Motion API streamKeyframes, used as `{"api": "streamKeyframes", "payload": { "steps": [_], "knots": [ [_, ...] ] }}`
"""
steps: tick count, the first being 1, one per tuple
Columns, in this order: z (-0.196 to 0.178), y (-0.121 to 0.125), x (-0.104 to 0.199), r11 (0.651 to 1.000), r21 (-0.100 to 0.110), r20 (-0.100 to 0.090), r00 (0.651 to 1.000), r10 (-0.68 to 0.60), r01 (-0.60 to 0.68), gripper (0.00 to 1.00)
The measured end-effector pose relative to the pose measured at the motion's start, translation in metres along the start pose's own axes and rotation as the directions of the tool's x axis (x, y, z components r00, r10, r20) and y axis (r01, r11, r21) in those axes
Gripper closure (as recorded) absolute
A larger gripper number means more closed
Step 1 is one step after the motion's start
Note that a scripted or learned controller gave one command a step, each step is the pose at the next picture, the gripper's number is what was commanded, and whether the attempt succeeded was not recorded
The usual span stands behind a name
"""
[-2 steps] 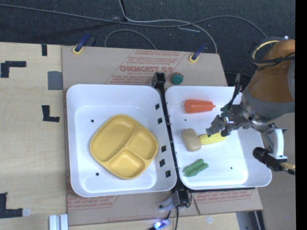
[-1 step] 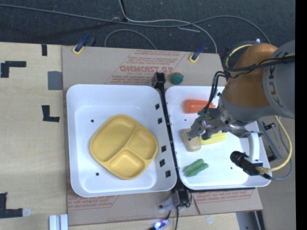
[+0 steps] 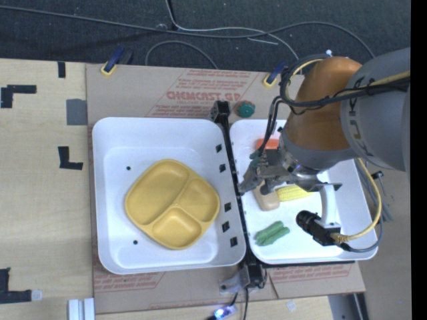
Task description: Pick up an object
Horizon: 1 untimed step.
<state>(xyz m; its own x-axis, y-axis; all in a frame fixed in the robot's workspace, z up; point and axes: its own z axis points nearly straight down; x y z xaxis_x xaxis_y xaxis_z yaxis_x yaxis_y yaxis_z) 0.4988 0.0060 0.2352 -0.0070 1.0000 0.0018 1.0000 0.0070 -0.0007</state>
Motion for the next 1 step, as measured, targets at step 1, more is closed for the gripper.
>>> {"api": "streamKeyframes", "payload": {
  "steps": [1],
  "knots": [
    [0.0104, 0.0051, 0.0581, 1.000, 0.002, 0.001, 1.000, 0.000, 0.000, 1.00]
  ]
}}
